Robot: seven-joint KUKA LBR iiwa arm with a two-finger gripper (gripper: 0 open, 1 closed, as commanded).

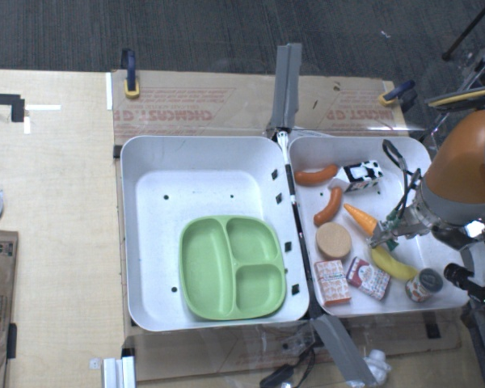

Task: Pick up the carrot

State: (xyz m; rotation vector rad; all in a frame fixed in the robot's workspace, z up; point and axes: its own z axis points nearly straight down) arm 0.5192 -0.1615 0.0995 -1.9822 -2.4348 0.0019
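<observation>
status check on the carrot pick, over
Gripper low in right bin, at carrot's right end. Carrot lying on bin floor. Banana and round cracker crowd close.

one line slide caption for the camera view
Gripper poised at the carrot in the right bin; a green tray sits in the left bin.

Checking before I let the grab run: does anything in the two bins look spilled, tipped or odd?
Nothing stands out. The carrot lies loose in the right bin among the other toy foods, the pincer at its right end; the green tray sits flat.

carrot hemmed by sausage, round biscuit, banana
</observation>
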